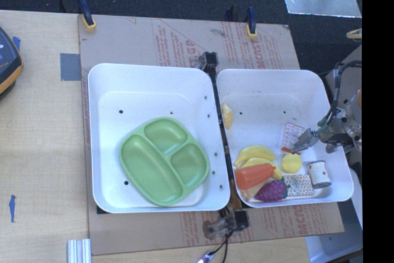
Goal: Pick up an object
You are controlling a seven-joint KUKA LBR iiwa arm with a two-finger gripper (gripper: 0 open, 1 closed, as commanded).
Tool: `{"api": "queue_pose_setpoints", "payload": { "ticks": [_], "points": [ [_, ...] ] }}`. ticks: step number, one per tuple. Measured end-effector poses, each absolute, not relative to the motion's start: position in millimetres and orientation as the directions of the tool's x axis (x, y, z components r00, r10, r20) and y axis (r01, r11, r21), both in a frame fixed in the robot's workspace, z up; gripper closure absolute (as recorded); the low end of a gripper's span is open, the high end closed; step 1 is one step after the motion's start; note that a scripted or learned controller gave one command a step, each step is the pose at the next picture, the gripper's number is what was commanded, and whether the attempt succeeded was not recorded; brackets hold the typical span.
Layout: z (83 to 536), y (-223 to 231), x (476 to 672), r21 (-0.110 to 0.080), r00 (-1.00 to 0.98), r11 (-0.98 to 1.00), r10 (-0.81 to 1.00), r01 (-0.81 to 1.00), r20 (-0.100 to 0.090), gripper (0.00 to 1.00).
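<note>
The right bin (271, 86) holds a yellow banana (253, 154), a red-orange vegetable (252, 175), purple grapes (271, 191), a yellow lemon (291, 163), a small can (318, 173), a patterned packet (299, 185), a small printed card (293, 131) and a pale yellow piece (227, 115). My gripper (317, 138) reaches in over the bin's right edge. It sits low, just above and to the right of the lemon, beside the card. I see nothing held in it.
A green divided plate (163, 160) lies in the left bin (104, 89). Both bins rest on a cardboard sheet (184, 40) clamped to the wooden bench. A dark device (7, 61) sits at the far left edge.
</note>
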State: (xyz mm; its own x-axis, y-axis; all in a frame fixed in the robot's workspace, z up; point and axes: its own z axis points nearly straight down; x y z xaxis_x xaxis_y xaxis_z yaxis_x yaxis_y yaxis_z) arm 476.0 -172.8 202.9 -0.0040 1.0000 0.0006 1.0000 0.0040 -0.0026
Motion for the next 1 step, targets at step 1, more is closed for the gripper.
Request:
{"api": "queue_pose_setpoints", "payload": {
  "ticks": [1],
  "points": [
    [91.0,-167.7,478.5,-0.005,-0.005,0.005,1.000,1.000,0.001,0.00]
  ]
}}
